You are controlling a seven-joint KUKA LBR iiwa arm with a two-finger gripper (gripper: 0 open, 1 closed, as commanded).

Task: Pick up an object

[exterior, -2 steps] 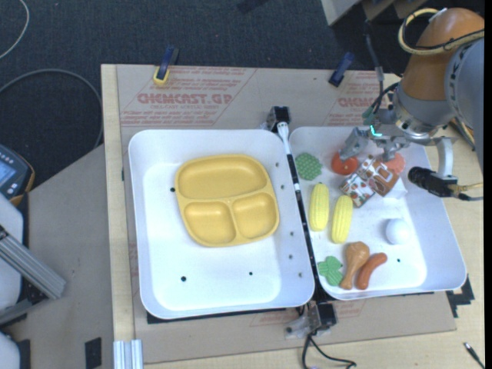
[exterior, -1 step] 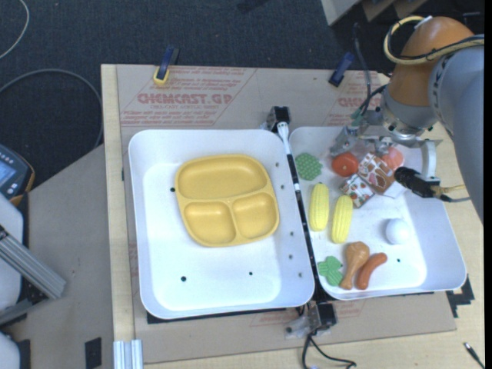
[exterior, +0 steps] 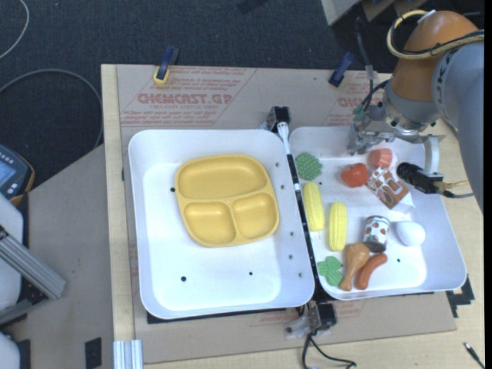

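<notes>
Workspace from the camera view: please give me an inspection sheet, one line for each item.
Surface: bench with left bin and right bin.
Job's things: toy food in right bin: tomato, two corn cobs, egg, drumstick, sausage.
Clutter: yellow tray in left bin.
Grippers: claw above right bin's far edge; nothing seen held.
Cables: yellow loop by arm.
Surroundings: dark floor.

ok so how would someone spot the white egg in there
Look in the right bin, the one crowded with toy food. Near its right wall, beside the small patterned can, lies the white egg. It is the bin's only plain white, smooth, rounded piece.
</notes>
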